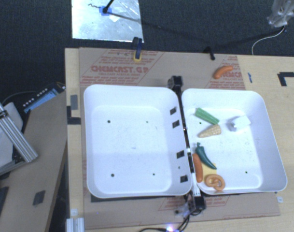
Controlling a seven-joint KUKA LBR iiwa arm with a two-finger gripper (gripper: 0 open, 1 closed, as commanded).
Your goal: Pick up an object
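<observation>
Camera view catches the gripper [283,9] at the top right corner, raised off the bench and over the dark floor, blurred and pale; whether it is open or closed cannot be told, and nothing is seen in it. Well below it and to its left lies the right bin [262,105], which holds all the binned objects. Nearest the gripper there is a small white-grey piece [237,124]; further left are a green block [206,115] and a cream cone [210,131] just beneath it. Lower still, along the bin's left wall, lie a dark green pepper [204,157], an orange carrot [198,167] touching it, and an orange pretzel [215,181]. An orange sausage [223,72] rests on the cardboard above that bin. The left bin [132,141] lies farthest from the gripper.
</observation>
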